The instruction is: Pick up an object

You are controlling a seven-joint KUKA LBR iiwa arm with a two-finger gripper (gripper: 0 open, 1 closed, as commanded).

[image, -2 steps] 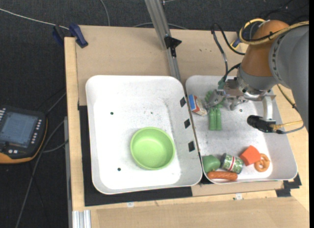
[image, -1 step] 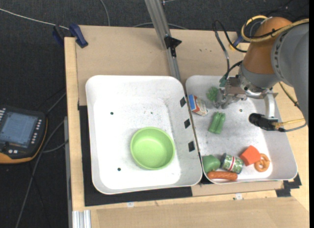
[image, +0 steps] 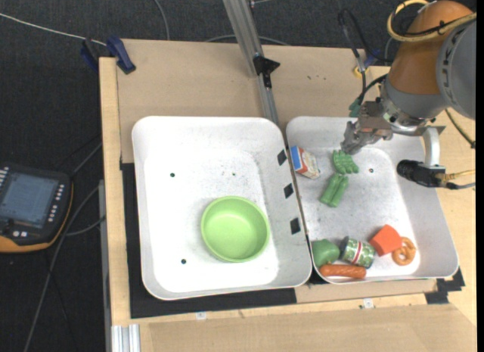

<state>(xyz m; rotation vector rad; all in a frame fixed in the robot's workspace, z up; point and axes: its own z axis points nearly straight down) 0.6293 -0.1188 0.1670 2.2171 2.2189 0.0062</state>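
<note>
Hovering at centre right of the frame, the arm's jaws (image: 352,144), open or shut I cannot tell, poised just above the small green ridged plastic piece (image: 345,163), upper right white bin (image: 431,214).

bowl (image: 235,228) in left bin (image: 162,142), toys (image: 335,189) in right bin (image: 423,214)

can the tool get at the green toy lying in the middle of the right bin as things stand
Probably yes. The tool hangs just above and right of the green toy, which lies on bare bin floor. The small carton sits apart to its left, and nothing lies on top of it.
</note>
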